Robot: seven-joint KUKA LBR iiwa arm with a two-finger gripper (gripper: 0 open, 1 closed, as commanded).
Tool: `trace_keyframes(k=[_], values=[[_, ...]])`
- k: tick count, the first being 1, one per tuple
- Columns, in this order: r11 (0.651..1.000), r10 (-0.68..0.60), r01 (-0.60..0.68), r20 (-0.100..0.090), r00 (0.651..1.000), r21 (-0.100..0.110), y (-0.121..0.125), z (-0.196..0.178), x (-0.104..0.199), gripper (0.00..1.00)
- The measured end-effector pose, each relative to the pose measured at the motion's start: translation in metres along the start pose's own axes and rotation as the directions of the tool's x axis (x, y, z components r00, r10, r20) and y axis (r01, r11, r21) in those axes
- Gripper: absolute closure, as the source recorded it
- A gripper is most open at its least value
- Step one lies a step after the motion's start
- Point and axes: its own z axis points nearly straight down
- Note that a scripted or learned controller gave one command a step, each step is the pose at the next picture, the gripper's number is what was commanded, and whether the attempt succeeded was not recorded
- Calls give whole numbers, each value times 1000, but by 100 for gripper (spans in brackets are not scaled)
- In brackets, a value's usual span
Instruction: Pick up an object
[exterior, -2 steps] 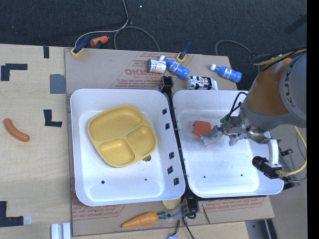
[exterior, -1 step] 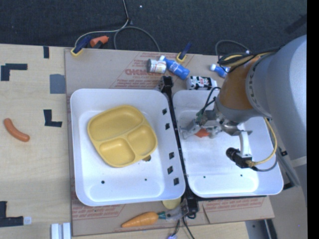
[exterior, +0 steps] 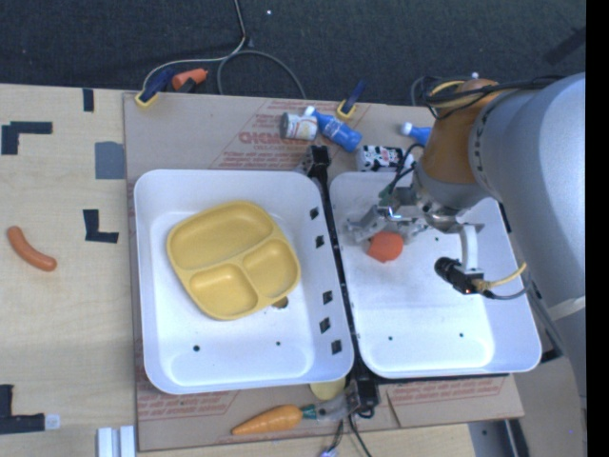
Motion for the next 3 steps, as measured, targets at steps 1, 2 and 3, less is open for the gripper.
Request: trace_keyframes(k=[1,2,3], values=[[1000,-1,1,2,1000,-5,0,-11,0,100],[1000,-3,3,-3,1000,-3,-61,-116,46,100],[1000,-9,9,-4,1000,5,-58,-97,146,100]])
